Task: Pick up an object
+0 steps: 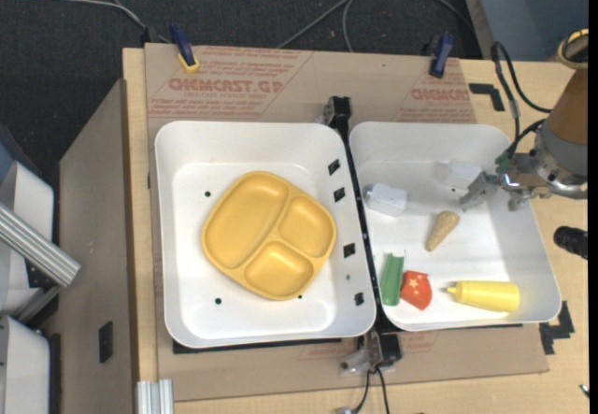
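Poised low over the right bin point(523, 244), near its far right corner: gripper point(478, 190) at the end of the grey arm point(566, 136), reaching in across the bin's right edge. Impossible to tell from this angle how far open; nothing visibly held.

Just beside the gripper, towards the bin's far edge, a pale clear item point(456, 173), too faint to name. Nearer the bin's middle, a tan cone point(443, 230), lying tilted and apart from everything else. By the left edge, a small white block point(386, 199). Along the near edge, a green piece point(391, 278) touching a red piece point(417, 290), then a yellow bottle point(484, 294) on its side near the right near corner. In the left bin point(177, 216), a yellow divided plate point(269, 235), well apart from the action.

Judged stage: approach, before any grasp, with no object lifted yet. Likeliest targets the clear item or the cone, both close at hand. Called for next: settling squarely over one of them, descending to the bin floor, closing firmly, then lifting straight up clear of the bin's wall.
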`<state>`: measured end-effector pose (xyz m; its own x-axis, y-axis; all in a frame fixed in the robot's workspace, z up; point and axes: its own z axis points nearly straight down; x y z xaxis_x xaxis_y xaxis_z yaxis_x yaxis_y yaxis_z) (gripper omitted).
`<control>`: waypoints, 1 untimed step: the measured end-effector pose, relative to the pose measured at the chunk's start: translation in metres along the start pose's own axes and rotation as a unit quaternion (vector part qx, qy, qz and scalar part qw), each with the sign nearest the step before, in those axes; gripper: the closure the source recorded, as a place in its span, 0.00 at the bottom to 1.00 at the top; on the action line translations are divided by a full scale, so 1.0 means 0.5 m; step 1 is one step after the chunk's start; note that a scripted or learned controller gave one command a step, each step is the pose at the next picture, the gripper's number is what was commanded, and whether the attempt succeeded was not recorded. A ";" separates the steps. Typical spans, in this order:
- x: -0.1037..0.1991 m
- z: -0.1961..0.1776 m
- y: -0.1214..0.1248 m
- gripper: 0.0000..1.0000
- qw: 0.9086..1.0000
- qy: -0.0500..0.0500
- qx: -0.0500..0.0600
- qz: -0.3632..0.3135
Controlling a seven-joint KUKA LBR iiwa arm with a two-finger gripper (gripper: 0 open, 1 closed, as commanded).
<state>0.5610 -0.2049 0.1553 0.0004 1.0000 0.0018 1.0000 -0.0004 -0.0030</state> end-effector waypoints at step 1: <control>0.020 0.101 0.007 0.00 1.000 0.000 0.000 -0.001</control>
<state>0.5645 -0.1947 0.1046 -0.0008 1.0000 0.0024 1.0000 0.0008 -0.0024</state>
